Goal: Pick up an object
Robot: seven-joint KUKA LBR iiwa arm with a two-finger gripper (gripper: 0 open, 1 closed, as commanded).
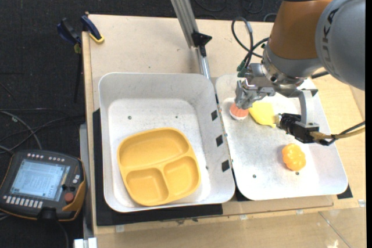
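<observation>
In the right bin lie a small pink-and-white round object, a pale yellow object and an orange-yellow pepper-like object. My gripper hangs over the bin's far left part, its tips right at the pink object and just left of the pale yellow one. The wrist and gripper body hide part of both things.
The left bin holds a yellow divided tray. A metal pole slants across the back of the bench. A teach pendant lies on the floor at the left, and a clamp grips the bench's far left corner.
</observation>
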